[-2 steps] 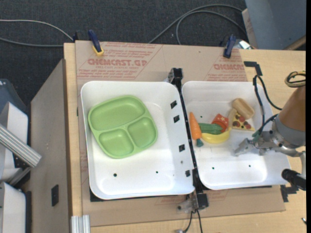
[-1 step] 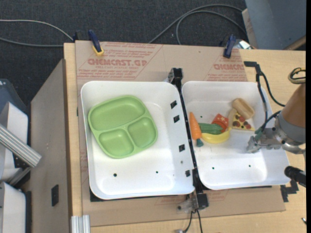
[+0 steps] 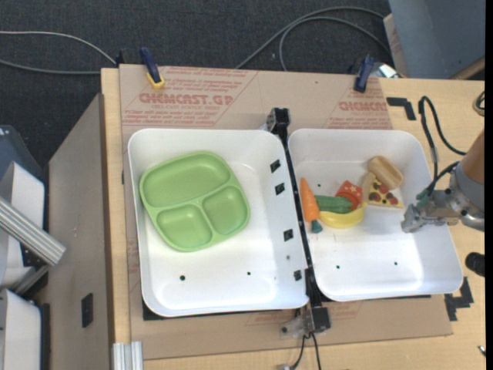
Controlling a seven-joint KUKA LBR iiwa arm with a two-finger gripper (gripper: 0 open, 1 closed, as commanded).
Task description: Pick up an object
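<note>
Gripper (image 3: 413, 220) low at the right wall of the right bin (image 3: 370, 264), holding nothing that can be seen; impossible to tell if apart or together, since too small and partly lost in grey against the white. Toy food all to the left of the gripper, in the upper half of the same bin. Nearest: a pizza slice (image 3: 382, 194), just beside the gripper, up and to the left, lying flat with the point toward the far side. Touching the slice above, a bread roll (image 3: 384, 170), long axis slanted. Further left, well apart from the gripper, a tight pile: banana (image 3: 343, 220) curved along the bottom, a green piece (image 3: 333, 203) and a red piece (image 3: 350, 193) above, and a carrot (image 3: 308, 201) against the divider, long axis running near to far. Probably easiest to go for the pizza slice, with only a short move to the left, though flat and thin, so perhaps hard to catch. In the left bin (image 3: 231, 280), a green divided plate (image 3: 194, 200), far from the reach. Arm (image 3: 471, 195) cut off at the right edge; exact overlaps inside the pile hard to make out.
</note>
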